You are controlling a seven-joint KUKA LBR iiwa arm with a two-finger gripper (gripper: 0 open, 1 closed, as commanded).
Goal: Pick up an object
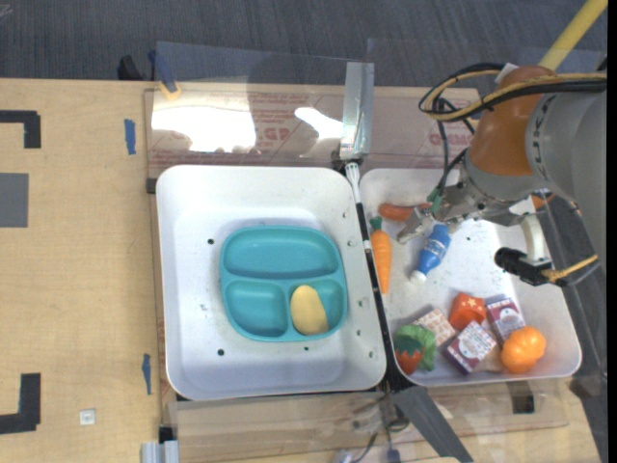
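A single fixed camera looks down at a slant from above the light wooden table [67,258], far enough off to take in both shallow white plastic bins [193,355] side by side. The grey arm with its orange band [501,138] enters from the picture's right; the two-finger gripper [429,215] sits over the right-hand bin, though its tips are hard to resolve at this distance.
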